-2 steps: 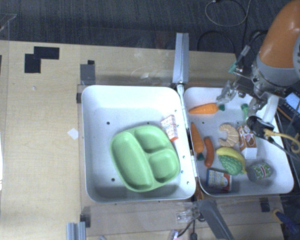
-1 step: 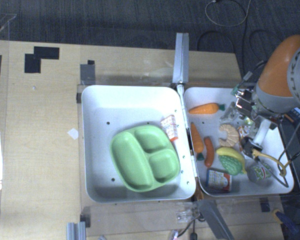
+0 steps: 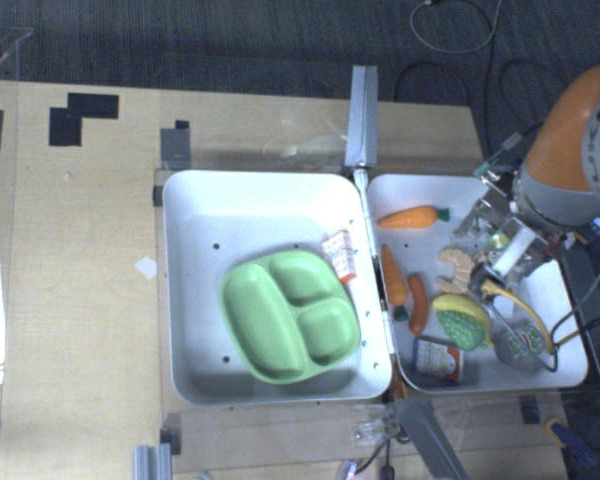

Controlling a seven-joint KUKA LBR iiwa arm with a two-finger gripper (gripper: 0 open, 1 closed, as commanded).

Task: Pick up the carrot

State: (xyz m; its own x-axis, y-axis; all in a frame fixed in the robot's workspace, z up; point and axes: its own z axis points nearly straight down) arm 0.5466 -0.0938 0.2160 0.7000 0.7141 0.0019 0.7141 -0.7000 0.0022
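Camera view, catalogue of contents as we found them.

1. Gripper (image 3: 486, 226): hung low over the right bin (image 3: 450, 184), on the side where the arm (image 3: 570, 138) reached in. We could not tell how far open it was, because wrist hardware and glare covered its tip. We saw nothing held in it.
2. Carrot (image 3: 410, 218): orange with a green stub, flat on the bin floor just beyond the gripper on the side away from the arm, near it but apart. Bare floor lay around it, so we judged the gripper was stationed there for a clear approach.
3. Tan piece (image 3: 458, 262): close under the gripper toward the camera. We could not make out what kind of thing it was.
4. Orange stick (image 3: 388, 268): farther out than the carrot, against the dividing wall and partly hidden by the rim. We judged it easy to mistake for the carrot.
5. Red sausage-shaped piece (image 3: 417, 303), yellow-and-green piece (image 3: 462, 320) and tin (image 3: 438, 360): grouped toward the camera from the gripper. The tin's label was unreadable.
6. Left bin (image 3: 210, 218): held a green divided plate (image 3: 290, 313) and a small packet (image 3: 338, 253), both well apart from the gripper.
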